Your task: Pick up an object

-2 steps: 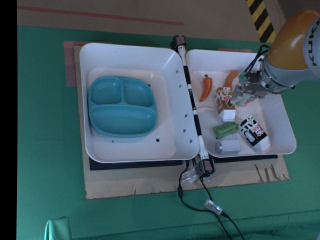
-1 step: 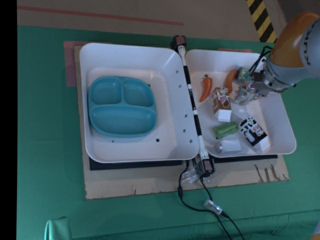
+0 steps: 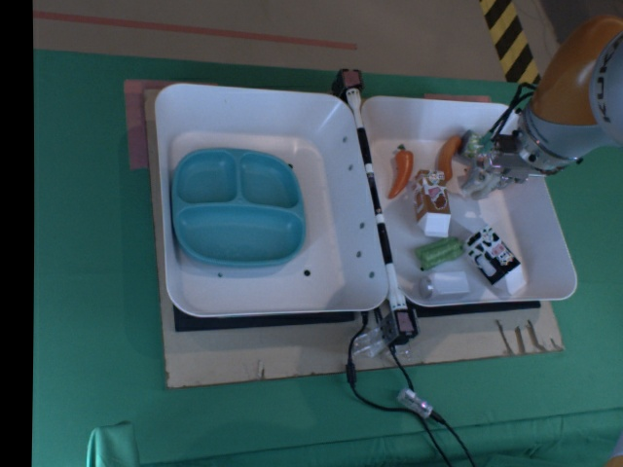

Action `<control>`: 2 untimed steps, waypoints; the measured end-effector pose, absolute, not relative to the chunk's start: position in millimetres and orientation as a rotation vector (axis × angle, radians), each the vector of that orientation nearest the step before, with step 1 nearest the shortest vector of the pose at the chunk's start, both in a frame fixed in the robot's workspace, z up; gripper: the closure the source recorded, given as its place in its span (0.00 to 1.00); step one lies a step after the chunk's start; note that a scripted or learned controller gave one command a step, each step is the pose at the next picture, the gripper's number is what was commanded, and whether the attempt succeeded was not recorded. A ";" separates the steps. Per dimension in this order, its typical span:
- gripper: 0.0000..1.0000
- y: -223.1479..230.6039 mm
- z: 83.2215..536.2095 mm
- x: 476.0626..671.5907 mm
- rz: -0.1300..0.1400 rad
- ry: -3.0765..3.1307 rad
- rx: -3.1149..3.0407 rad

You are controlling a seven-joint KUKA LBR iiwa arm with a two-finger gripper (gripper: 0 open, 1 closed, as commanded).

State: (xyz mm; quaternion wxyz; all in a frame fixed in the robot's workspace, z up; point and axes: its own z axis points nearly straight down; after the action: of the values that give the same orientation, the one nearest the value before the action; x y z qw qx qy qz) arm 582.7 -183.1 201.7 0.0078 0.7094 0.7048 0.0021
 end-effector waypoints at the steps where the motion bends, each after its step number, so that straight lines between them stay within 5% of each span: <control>1: 1.00 -184.7 214.3 584.3 0.010 2.195 2.216; 2: 1.00 -188.9 186.4 542.0 0.014 2.202 2.211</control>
State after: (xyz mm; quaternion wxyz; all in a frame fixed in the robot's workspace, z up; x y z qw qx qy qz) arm 542.0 -188.9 186.4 0.0104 0.7085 0.7056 0.0044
